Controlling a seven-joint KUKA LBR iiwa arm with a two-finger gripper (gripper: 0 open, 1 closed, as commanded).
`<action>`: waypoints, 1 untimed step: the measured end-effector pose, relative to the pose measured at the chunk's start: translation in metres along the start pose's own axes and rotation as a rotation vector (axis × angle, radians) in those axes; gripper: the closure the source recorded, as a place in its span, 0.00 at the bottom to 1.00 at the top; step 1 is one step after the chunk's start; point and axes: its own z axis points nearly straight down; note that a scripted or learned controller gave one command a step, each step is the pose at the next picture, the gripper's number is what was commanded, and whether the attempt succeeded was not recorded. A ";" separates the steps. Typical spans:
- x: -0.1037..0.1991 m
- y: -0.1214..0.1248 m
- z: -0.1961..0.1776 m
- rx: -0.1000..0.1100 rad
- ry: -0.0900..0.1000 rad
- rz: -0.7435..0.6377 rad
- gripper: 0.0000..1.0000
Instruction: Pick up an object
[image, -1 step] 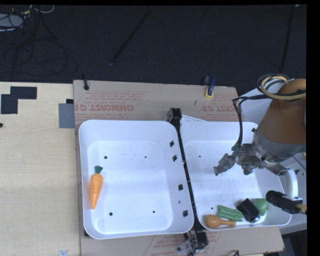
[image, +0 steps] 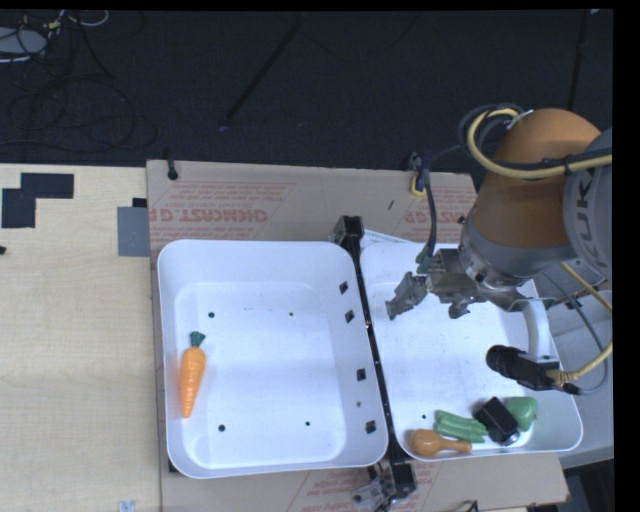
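The gripper (image: 432, 296) hangs over the right bin (image: 452, 362), near that bin's upper left part and just right of the black divider (image: 364, 335) between the two bins; its fingers are spread apart, one grey fingertip (image: 405, 298) reaching toward the divider and the other (image: 462, 306) set back toward the arm, and nothing sits between them, so the tool is released and empty, with only bare white bin floor under it. Above it the orange band (image: 530, 190) of the arm bulks over the bin's upper right corner. Taking the divider as landmark, the carrot (image: 191, 372) lies well to its left, in the left bin (image: 260, 360) close to that bin's left wall; its long axis runs nearly parallel to the divider, green top toward the far rim and orange tip toward the near rim. On the divider's right side, along the near rim of the right bin, lie an orange pear-shaped toy (image: 438, 443), a green pod-like toy (image: 460, 425), a black block (image: 497, 419) and a green piece (image: 521, 409), clustered and touching one another, well apart from the gripper
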 end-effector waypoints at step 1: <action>0.054 0.082 -0.168 -0.018 -0.001 0.001 0.00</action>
